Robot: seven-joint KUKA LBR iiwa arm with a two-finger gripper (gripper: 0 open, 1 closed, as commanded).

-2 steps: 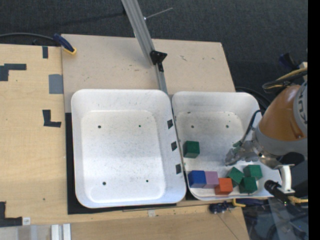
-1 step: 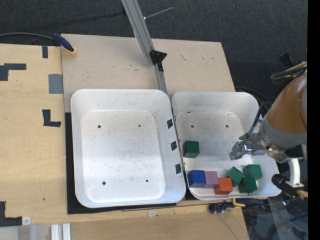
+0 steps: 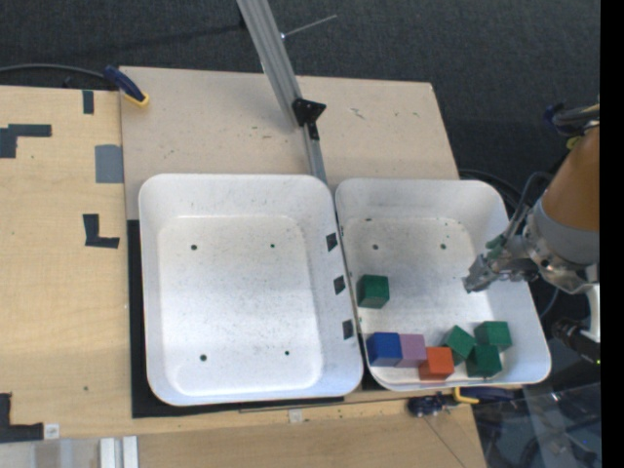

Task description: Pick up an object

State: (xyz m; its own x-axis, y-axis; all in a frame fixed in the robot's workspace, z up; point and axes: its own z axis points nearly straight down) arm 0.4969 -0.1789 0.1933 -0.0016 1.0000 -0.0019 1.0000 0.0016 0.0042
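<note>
Seen from above at a slant: a light wooden bench [image 3: 244,135] with two shallow white bins side by side, resting on a dark mat whose edge shows at the left and the front. Left bin [image 3: 156,291] with speckled white floor and a few small dark dots. Right bin [image 3: 409,203] holding all the blocks. One green block [image 3: 373,290] alone near the middle of its floor, well apart from the others. Along the near wall, a row: blue block [image 3: 384,347], just beside it a pale purple block [image 3: 412,348], then an orange block [image 3: 438,362]. Further right, three green blocks in a cluster [image 3: 480,347], close together in the near right corner.

Gripper [image 3: 480,279] over the right side of the right bin, above the cluster and apart from every block. Nothing visible between the fingers; cannot tell how wide the jaws stand. Orange band and grey wrist at the right edge.

A grey metal bar [image 3: 278,61] crossing the bench diagonally from the top. Dark carpet around. Grey tape marks on a second board [image 3: 49,261] at the left.
</note>
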